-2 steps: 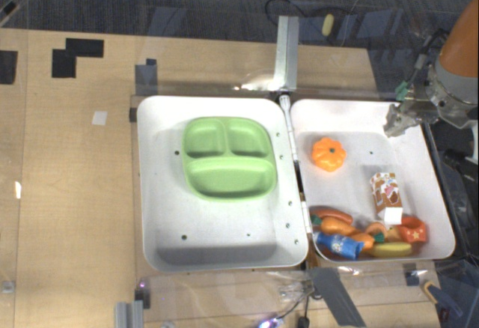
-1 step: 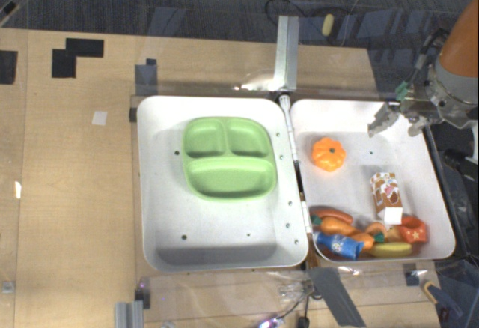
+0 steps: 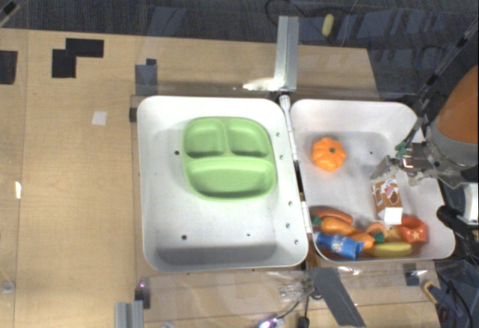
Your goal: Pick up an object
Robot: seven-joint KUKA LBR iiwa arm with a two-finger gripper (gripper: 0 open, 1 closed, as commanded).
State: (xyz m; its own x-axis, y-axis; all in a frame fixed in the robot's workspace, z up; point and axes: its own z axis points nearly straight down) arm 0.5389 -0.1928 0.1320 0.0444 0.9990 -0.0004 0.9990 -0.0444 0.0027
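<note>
Right bin — small, ribbed orange pumpkin, green-stemmed.

A green divided plate is lying in the left bin. In the right bin, the end effector is hovering just above a brown packet, with an orange pumpkin nearby.

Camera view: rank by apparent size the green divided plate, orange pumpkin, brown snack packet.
1. green divided plate, largest by far
2. and 3. orange pumpkin and brown snack packet: look alike in size, not ranked.
</note>
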